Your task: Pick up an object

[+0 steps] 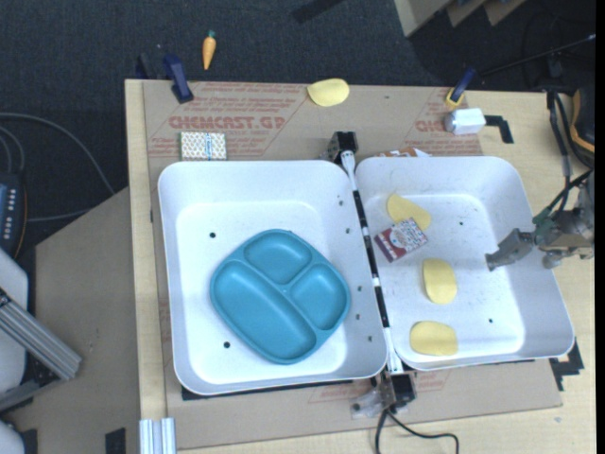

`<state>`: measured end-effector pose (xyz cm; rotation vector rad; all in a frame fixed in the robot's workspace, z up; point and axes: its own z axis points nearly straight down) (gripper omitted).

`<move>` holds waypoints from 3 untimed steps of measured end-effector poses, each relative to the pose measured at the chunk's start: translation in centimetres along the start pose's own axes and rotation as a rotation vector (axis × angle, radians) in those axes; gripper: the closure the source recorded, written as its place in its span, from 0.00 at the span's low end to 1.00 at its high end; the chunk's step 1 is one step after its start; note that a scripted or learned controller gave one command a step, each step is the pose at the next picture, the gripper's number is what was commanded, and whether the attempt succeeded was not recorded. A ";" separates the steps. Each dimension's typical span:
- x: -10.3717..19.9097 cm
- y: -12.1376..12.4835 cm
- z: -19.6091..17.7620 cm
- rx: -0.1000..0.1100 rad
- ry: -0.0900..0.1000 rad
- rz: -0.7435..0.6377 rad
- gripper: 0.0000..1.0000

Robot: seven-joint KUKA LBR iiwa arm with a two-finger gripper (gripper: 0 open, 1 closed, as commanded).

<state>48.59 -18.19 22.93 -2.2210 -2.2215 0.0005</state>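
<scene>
Far out at nine o'clock a dark cable loops over the floor beside the tabletop (241, 116), a brown board printed with red lettering. Near its eleven o'clock corner sit a blue clamp (176, 77) and, just off the board's edge, a small orange carrot toy (209, 50); a patterned packet (203, 145) lies just below them. The left bin (189, 192) holds a blue divided plate (279, 294) with three compartments, lying flat at the bin's middle and tilted toward five o'clock. At twelve o'clock on the board, above both bins, rests a yellow lump (328, 92). A black clip (344, 146) sits where the bins meet. The right bin (492, 183) carries four things: a yellow piece (407, 209) toward its eleven o'clock, touching a red and white packet (401, 241) just beneath it; a yellow oval (439, 281) near the middle; and another yellow oval (434, 338) at six o'clock, apart from the rest. At the board's one o'clock lie a second blue clamp (459, 86) and a white block (466, 120). The gripper (501, 253) reaches in at three o'clock, low over the right bin's right side, well apart from the yellow oval nearest it; whether the jaws stand wide or narrow I cannot tell, and nothing shows between them.
</scene>
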 end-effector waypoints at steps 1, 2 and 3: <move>5.0 1.5 14.5 -0.001 0.000 0.000 0.00; 4.9 1.5 13.5 -0.002 -0.001 0.001 1.00; 13.1 4.8 4.4 -0.001 0.001 -0.001 1.00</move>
